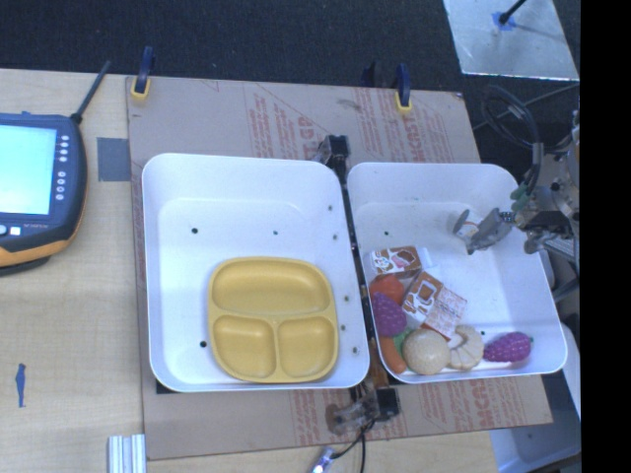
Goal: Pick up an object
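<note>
Bright even overhead light, soft shadows; slightly blurry, white bins [246,180] near overexposed

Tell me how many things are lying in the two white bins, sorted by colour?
Yellow: 1, the divided tray in the left bin
Purple: 2, grape bunches and
Orange: 2, pieces and
Brown and white packets: 2, and
Cream or tan: 2, round pieces and
Total: 9, though the pile in the right bin may hide more.

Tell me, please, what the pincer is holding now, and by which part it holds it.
Nothing. The pincer hangs above a bare part of the right bin, apart from the toy food and packets piled at its near left.
</note>
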